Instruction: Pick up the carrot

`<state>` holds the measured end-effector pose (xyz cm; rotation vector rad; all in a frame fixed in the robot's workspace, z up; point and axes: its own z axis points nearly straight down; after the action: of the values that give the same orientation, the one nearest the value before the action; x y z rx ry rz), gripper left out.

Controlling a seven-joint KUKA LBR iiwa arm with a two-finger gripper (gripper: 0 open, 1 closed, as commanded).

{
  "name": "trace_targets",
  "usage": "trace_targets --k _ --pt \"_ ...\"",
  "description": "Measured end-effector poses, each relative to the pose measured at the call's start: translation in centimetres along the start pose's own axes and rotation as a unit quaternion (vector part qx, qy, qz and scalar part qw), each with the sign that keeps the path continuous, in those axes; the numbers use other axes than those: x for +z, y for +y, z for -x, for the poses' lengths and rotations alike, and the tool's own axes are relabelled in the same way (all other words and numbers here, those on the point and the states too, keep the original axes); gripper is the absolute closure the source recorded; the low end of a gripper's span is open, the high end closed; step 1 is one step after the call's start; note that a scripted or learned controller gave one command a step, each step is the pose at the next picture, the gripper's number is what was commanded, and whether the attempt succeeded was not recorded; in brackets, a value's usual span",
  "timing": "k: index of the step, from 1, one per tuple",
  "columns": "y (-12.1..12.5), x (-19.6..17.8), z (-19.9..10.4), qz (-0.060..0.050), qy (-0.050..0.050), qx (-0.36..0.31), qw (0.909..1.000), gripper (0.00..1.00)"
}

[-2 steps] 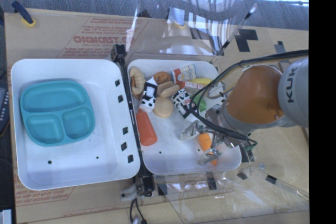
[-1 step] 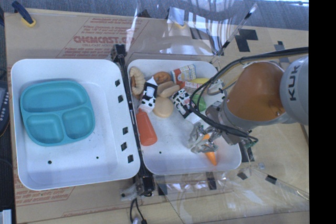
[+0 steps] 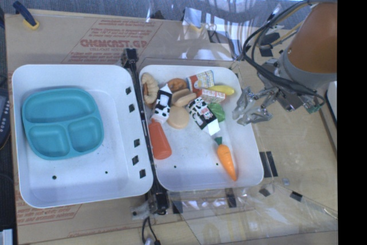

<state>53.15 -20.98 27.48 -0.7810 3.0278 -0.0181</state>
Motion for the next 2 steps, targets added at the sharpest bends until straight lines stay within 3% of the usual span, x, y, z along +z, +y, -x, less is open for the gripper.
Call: trace_targets --k 1,2 --pt "0.2 0.6 -0.2 0.005 0.004 0.0 1.0 0.0" --pt "4.0 13.4 0.5 0.012 0.006 -0.104 0.9944 0.0"
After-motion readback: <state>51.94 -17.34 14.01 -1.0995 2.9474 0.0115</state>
